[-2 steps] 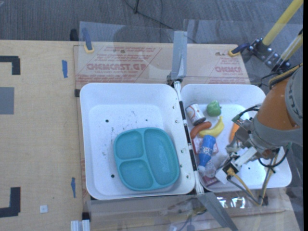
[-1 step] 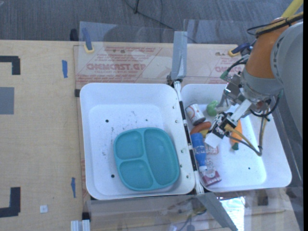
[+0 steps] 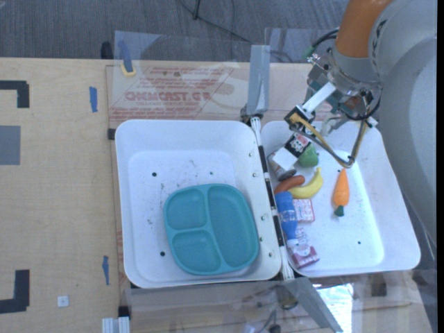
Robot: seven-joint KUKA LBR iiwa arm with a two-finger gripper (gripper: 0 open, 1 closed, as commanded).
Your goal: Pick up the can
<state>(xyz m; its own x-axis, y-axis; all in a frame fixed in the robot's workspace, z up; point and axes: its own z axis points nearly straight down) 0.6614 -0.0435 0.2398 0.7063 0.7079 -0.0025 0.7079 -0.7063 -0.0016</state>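
Note:
The can (image 3: 284, 212) is a blue cylinder lying on its side in the right bin (image 3: 368, 248), along the bin's left wall and just below a red sausage-shaped toy (image 3: 290, 182). My gripper (image 3: 338, 118) hangs over the far end of the right bin, above and to the right of the can and well apart from it. Nothing shows in its grasp.
Around the can lie a banana (image 3: 310, 186), a carrot (image 3: 340, 190), a green toy (image 3: 309, 157), a grey box (image 3: 281, 160), a black-and-white box (image 3: 298, 144), a pink packet (image 3: 304, 211) and a red-and-white packet (image 3: 303, 254). A teal divided plate (image 3: 209, 229) sits in the left bin (image 3: 142, 151).

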